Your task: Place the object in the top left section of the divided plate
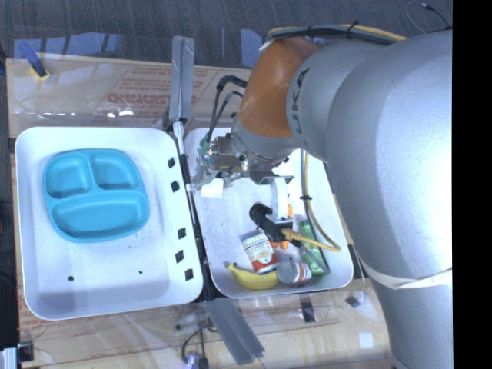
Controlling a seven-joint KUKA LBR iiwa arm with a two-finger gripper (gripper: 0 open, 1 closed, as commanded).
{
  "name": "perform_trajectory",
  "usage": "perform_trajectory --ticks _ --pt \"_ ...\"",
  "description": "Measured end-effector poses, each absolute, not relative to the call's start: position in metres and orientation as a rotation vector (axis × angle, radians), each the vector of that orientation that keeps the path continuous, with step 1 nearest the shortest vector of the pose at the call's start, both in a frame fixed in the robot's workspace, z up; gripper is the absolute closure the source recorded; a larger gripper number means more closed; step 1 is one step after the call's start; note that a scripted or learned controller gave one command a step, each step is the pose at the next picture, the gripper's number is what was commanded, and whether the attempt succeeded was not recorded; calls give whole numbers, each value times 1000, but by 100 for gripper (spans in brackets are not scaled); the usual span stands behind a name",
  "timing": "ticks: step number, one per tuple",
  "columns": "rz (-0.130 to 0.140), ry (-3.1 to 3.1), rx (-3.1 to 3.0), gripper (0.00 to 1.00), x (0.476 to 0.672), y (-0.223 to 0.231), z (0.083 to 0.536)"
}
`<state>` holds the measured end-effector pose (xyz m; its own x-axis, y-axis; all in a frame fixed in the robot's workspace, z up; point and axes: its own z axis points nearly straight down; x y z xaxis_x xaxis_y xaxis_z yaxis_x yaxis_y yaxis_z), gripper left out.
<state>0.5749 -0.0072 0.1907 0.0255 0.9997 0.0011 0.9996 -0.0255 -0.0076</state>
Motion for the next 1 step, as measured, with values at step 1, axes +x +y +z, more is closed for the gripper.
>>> perform_trajectory --ticks 1 --pt "4 -2058 -2371 100 640 80 237"
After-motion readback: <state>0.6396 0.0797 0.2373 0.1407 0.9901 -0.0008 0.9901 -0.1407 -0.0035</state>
